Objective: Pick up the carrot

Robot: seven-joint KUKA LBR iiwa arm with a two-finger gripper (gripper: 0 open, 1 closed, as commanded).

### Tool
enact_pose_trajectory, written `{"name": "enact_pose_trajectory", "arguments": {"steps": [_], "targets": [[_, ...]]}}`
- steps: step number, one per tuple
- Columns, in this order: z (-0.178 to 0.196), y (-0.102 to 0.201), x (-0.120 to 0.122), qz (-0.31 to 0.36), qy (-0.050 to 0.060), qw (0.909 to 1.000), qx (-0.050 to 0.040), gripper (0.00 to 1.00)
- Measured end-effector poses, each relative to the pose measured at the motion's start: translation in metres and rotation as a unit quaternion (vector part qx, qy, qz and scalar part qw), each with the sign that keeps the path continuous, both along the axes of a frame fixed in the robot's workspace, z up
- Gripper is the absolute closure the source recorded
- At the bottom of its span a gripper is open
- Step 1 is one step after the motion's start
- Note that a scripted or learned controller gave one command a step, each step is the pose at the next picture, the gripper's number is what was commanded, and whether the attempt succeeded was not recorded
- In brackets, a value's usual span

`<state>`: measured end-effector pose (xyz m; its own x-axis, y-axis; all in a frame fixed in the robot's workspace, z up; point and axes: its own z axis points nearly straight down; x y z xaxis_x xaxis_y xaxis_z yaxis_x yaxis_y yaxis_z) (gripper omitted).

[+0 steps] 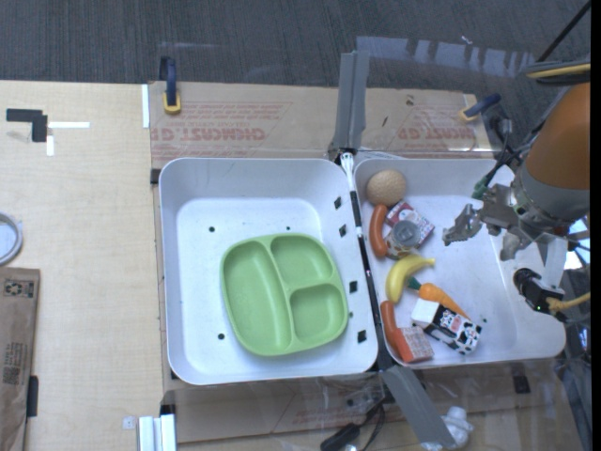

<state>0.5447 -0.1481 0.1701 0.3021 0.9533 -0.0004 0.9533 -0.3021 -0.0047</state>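
Note:
The carrot (438, 297), orange with a green end, lies in the right bin (526, 341) just below a yellow banana (408, 273) and against a black-and-white box (452, 328). My gripper (485, 234) hangs over the right side of that bin, up and to the right of the carrot and apart from it. Its fingers (459, 225) stand open with nothing between them.
The right bin also holds a brown round potato (385, 186), a reddish sausage (377, 230), a crinkled packet (409, 227) and a red piece (394, 334) at the front left. The left bin (188, 252) bears a green divided plate (284, 292).

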Motion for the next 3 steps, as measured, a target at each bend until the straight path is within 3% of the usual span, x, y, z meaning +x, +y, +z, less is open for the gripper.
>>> {"name": "enact_pose_trajectory", "arguments": {"steps": [1, 2, 3], "targets": [[-0.080, 0.037, -0.022, 0.107, 0.000, 0.9943, 0.0003, 0.00], [-0.079, 0.014, -0.025, 0.156, -0.001, 0.9878, 0.0003, 0.00], [-0.078, 0.026, -0.048, 0.367, -0.002, 0.9301, 0.0005, 0.00]]}}
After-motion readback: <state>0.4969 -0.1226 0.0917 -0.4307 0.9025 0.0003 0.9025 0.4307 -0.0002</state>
